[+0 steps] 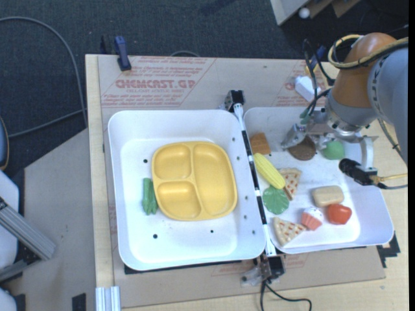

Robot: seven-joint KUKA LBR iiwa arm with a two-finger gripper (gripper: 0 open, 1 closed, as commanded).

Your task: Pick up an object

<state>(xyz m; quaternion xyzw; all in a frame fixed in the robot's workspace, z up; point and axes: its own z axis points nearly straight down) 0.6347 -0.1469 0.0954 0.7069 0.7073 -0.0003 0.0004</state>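
Camera view from above and at a slant: my gripper point(316, 137) hangs low over the far end of the right shallow white bin point(376, 222), and whether it is parted or closed I cannot tell, because the grey wrist and cabling cover it. Directly beneath it sit a round dark brown piece of toy food point(302, 151) and, just to its right, a small round green toy point(334, 150); I may be touching the brown one, though contact is too unclear to call. A black part point(355, 171) juts out toward the near right.

Further out in the same bin, a small tan block point(259, 142) lies by the left wall. A yellow toy corn cob point(268, 170) lies at a slant beside it, with a flat green leafy toy point(275, 201) at its lower end. Two tan wedge pieces dotted with red lie there as well, one point(290, 181) beside the corn and one point(287, 229) at the near edge. A beige bread-like block point(327, 195), a red toy tomato point(339, 214) and a small pink and white piece point(311, 219) cluster toward the near right.

My grey arm with its orange band point(362, 76) reaches in from the right.

Across the divider, the left white bin point(130, 232) holds a yellow three-compartment plastic tray point(193, 179), and a small green pod-shaped toy point(149, 196) lies just beside its left edge.
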